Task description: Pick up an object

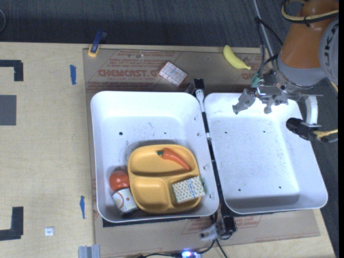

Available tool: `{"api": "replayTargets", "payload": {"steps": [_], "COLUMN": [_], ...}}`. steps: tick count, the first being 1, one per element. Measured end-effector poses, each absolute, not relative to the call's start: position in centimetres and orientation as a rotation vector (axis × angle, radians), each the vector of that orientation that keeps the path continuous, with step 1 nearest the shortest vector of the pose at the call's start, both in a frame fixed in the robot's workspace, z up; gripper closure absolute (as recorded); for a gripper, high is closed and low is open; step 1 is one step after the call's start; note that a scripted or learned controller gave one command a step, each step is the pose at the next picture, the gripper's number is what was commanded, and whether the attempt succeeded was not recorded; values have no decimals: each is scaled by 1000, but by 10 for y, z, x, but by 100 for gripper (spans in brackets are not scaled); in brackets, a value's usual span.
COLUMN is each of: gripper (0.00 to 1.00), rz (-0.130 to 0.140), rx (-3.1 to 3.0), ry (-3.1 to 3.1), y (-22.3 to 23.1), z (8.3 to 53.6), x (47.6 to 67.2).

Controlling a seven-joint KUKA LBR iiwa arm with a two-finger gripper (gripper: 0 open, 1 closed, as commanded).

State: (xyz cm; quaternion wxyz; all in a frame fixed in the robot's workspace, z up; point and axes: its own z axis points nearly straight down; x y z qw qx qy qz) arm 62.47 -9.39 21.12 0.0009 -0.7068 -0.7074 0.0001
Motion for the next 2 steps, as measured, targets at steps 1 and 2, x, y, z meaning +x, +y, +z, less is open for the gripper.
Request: {"api": "replayTargets", "payload": {"steps": [1, 2], "gripper": [0, 100], "rz": [-3, -4], "rx": [-2224, -2226], "ry": [-2224, -2225], "y": [-131, -131], "z": [86, 96], "x": [638, 639]}}
